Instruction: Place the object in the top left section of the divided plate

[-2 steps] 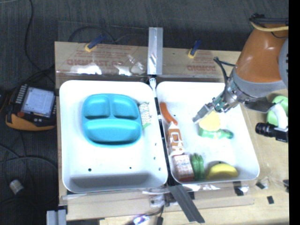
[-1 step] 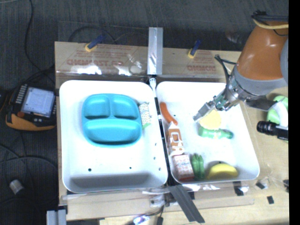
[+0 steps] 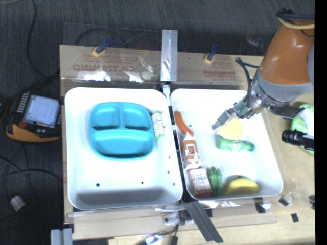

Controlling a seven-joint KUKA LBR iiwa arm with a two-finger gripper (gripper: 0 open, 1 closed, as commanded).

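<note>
Claw [image 3: 228, 118] above yellow wedge [image 3: 231, 130], grip state unclear; divided plate [image 3: 122, 129] unobstructed.

1. We see a light wooden table [image 3: 286, 152] from above, set on a dark carpeted floor [image 3: 30, 29].
2. Two shallow white bins rest on it side by side, the left bin [image 3: 82, 188] touching the right bin [image 3: 271, 157] along a central seam.
3. A clear plastic sheet [image 3: 122, 65] lies along the table's far edge, held by two blue-and-yellow clamps [image 3: 103, 47].
4. A black cylindrical item [image 3: 297, 138] lies on the table just right of the right bin.
</note>
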